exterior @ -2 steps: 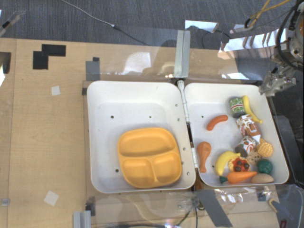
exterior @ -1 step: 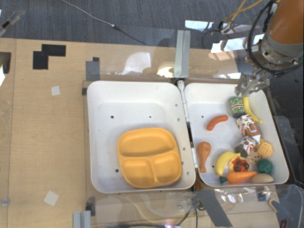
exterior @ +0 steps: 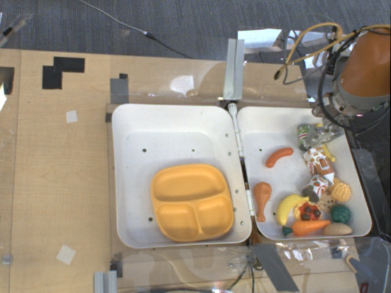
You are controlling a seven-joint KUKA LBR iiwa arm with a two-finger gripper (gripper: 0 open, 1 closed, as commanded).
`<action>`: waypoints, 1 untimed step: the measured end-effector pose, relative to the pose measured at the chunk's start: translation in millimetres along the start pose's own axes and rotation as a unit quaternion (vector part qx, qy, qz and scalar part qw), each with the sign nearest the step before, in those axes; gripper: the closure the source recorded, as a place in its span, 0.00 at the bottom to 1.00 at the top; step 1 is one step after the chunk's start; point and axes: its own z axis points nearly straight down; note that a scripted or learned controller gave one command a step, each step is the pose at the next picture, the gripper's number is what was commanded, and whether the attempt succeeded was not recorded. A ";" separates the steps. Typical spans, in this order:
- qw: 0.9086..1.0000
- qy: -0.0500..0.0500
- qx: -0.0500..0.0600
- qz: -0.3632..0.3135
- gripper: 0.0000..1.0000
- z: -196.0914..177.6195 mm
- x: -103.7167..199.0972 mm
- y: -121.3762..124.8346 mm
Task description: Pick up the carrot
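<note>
Carrot (exterior: pixel 310 227) low in the right bin (exterior: pixel 256 163), far below the gripper (exterior: pixel 322 132) at upper right. Can't tell its grip; partly hidden.

Orange-banded grey arm (exterior: pixel 364 72) with yellow cables (exterior: pixel 308 38)

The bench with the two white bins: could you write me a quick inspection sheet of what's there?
Surface: wooden bench bearing left bin and right bin.
Job's things: carrot lies at the right bin's near edge, among other toy food.
Clutter: yellow divided plate in left bin; sausage, chicken drumstick, banana, corn in right bin.
Gripper: fingers hidden under the arm.
Cables: yellow and black cables on arm.
Surroundings: grey carpet.
</note>
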 end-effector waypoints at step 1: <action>0.987 -0.003 -0.006 -0.162 1.00 -77.8 5.7 -11.2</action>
